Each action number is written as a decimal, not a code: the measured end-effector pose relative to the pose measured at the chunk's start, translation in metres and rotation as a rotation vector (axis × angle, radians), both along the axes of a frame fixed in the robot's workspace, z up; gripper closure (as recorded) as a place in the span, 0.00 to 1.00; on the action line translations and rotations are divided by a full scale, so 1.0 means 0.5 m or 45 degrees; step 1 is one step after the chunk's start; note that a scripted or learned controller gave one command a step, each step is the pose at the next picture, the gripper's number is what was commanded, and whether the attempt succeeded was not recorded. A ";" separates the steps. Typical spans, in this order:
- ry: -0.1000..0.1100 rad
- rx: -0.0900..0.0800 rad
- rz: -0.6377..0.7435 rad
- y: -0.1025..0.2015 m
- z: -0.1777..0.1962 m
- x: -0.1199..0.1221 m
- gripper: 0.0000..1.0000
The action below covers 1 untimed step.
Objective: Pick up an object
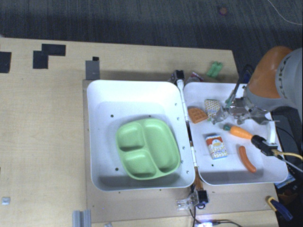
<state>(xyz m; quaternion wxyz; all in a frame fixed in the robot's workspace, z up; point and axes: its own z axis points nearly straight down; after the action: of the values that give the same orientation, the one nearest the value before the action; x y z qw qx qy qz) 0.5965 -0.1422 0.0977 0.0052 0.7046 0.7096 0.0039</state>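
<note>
Hand (226, 113), grip unclear, over right bin (227, 178): one carrot (240, 133), one sausage (247, 159), one carton (216, 146).

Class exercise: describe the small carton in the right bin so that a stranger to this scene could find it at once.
Start at the right bin, beside the one holding the green plate. Near its middle lies the small carton, left of the carrot. It alone is boxy, white with orange-red print.
</note>
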 end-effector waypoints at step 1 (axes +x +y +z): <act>0.009 0.002 -0.003 0.063 -0.023 -0.020 0.00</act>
<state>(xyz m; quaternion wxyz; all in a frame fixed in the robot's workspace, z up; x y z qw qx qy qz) 0.5864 -0.1109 0.0861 0.0023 0.7053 0.7089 0.0019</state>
